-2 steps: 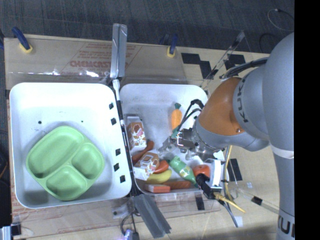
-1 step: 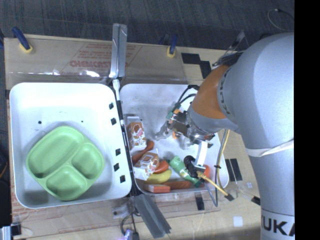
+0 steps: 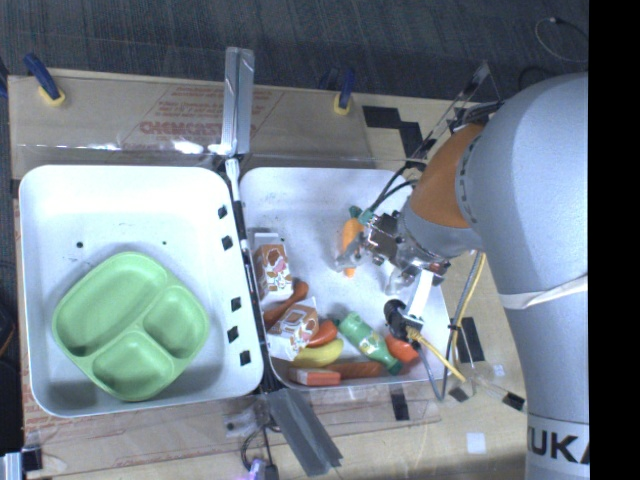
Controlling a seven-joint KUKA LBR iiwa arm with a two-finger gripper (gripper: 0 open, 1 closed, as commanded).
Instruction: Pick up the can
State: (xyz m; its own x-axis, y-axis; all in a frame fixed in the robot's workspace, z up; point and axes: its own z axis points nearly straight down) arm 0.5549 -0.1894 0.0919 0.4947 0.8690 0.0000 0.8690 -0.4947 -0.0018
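Note:
The can (image 3: 272, 268), with a brown and white label, lies on its side at the left of the right bin (image 3: 300, 193), close to the divider. A second, similar labelled pack (image 3: 298, 323) lies just below it. My gripper (image 3: 362, 248) hangs over the middle of the right bin, roughly a hand's width right of the can and apart from it. A small orange carrot (image 3: 349, 234) with a green top sits right against the gripper's left side; whether it is held is unclear.
A sausage (image 3: 285, 303), banana (image 3: 320, 353), green bottle (image 3: 366, 338), red piece (image 3: 402, 349) and an orange stick (image 3: 335, 373) crowd the right bin's front. The left bin (image 3: 60, 193) holds a green divided plate (image 3: 130, 338). The arm's body (image 3: 530, 228) fills the right.

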